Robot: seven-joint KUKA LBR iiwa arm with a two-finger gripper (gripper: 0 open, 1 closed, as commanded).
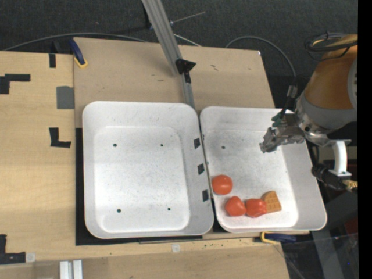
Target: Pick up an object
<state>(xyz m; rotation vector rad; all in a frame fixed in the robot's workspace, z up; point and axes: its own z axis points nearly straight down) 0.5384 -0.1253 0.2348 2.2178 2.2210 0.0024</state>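
Observation:
The right white bin (pixel 244 124) holds a round red-orange ball (pixel 221 185) near its lower left. Below it lie two red pieces (pixel 235 206) (pixel 255 207) side by side, and a tan waffle-like block (pixel 271 201) touches the right one. My gripper (pixel 271 143) hangs over the bin's upper right part, well above and to the right of these objects. Nothing shows between its fingers. The orange-banded arm (pixel 328 89) reaches in from the right edge.
The left white bin (pixel 93 156) sits beside the right one, joined along a divider with black clips (pixel 200 168). A grey metal pole (pixel 165 31) slants in from the top. Black cables run behind the bench.

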